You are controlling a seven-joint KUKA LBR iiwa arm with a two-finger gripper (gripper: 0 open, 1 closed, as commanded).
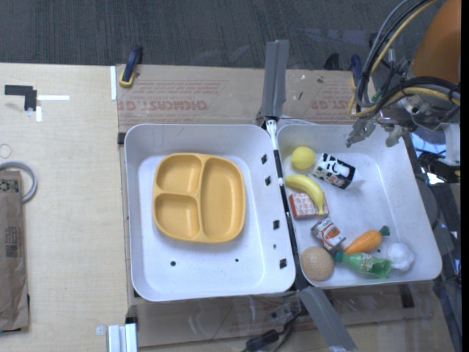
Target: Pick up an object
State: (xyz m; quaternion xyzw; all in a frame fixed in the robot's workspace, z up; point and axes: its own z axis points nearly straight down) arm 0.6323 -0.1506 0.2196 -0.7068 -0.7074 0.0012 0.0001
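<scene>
Camera view looks down on two white bins. Left bin [139,218] holds a yellow divided plate [198,196]. Right bin [410,196] holds a banana [308,188], green bottle [364,265], carrot [364,241], black-and-white can [335,171], tan egg-shaped object [317,263] and lemon [303,158]. The gripper [377,132] hangs at the bin's one o'clock corner, carrying nothing; cables blur it, so I cannot tell its fingers' spread. The can lies toward its eight o'clock.

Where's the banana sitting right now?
The banana lies in the right bin, near its left wall, just below the lemon and above the small red-and-white carton.
</scene>
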